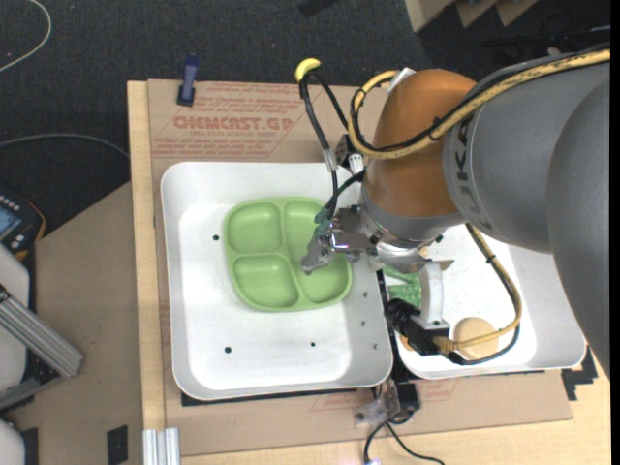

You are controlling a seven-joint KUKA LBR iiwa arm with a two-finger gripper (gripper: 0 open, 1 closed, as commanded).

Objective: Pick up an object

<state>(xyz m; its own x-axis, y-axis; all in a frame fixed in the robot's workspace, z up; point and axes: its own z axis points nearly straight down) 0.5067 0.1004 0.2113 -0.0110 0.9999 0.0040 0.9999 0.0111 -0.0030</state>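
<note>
A green divided plate lies flat in the left bin, a little far of its middle. Its long axis seems to run from far-left to near-right. The tool hangs over the plate's right edge; I cannot tell its state. The arm covers most of the right bin. Both bins stand on the worktop.

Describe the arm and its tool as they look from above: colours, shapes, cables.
The arm is thick, rounded and grey, with a glossy orange band above the wrist. Yellow and black cables loop over the band, and a yellow-tipped black one sticks up beside it. Below sits a grey metal collar, then the small metallic tool.
</note>
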